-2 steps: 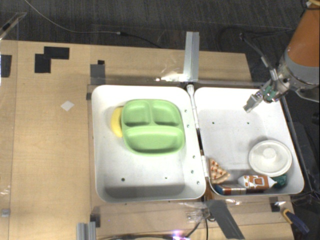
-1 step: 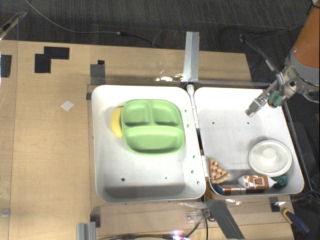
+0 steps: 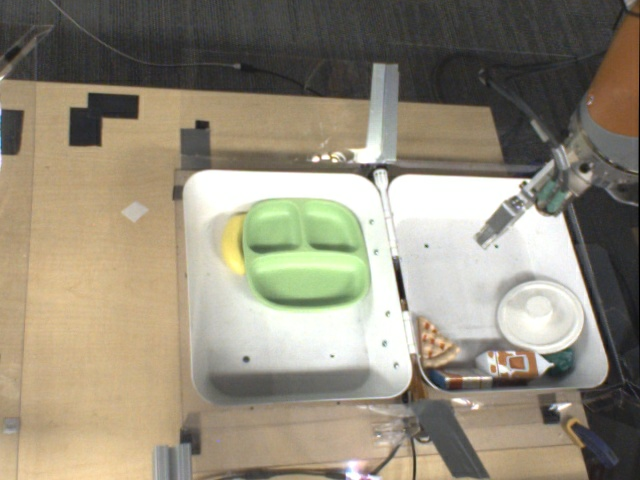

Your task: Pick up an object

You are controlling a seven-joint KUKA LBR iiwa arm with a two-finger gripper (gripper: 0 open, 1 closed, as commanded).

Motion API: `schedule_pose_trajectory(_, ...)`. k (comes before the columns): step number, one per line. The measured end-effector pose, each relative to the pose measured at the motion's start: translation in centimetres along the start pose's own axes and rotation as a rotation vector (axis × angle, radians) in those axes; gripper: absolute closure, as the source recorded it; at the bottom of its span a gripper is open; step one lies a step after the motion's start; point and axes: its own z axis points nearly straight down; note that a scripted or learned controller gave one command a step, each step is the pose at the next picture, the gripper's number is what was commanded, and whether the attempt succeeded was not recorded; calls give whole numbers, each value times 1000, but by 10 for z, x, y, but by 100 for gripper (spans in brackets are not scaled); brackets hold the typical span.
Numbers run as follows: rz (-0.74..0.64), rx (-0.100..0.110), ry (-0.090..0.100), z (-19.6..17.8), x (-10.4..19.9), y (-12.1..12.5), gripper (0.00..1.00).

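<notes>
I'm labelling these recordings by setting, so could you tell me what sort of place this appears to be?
Most likely a robotics lab's grasping bench, not a kitchen: two white bins fixed on a wooden bench with metal brackets, toy-like items such as a green divided plate, and a robot gripper reaching in.

Green tray [image 3: 303,251], white bowl [image 3: 540,312]
</notes>
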Motion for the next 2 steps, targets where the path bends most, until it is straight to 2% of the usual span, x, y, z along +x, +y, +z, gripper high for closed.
schedule_pose_trajectory(1, 108, 4, 4, 170, 16, -7, 0)
schedule_pose_trajectory(2, 431, 2, 1, 148, -50, -16, 0)
